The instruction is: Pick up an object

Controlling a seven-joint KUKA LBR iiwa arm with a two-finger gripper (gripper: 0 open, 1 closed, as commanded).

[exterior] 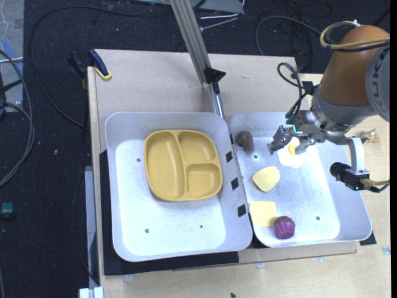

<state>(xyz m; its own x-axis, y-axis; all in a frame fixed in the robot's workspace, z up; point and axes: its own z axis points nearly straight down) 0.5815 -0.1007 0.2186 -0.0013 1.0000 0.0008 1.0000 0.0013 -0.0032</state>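
gripper [286, 143] over white object [291, 158], long axis unclear; finger state cannot tell.

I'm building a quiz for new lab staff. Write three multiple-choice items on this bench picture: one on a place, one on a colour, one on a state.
1. Where does the yellow divided tray lie?
A. left bin
B. right bin
C. on the bare bench

2. What colour is the small object at the right bin's near edge?
A. green
B. purple
C. blue

3. How does the tray stand?
A. flipped over
B. on its edge
C. flat, compartments up

Answers: 1 A, it sits inside the left bin; 2 B, it is purple beside the yellow square block; 3 C, its three hollows face up.
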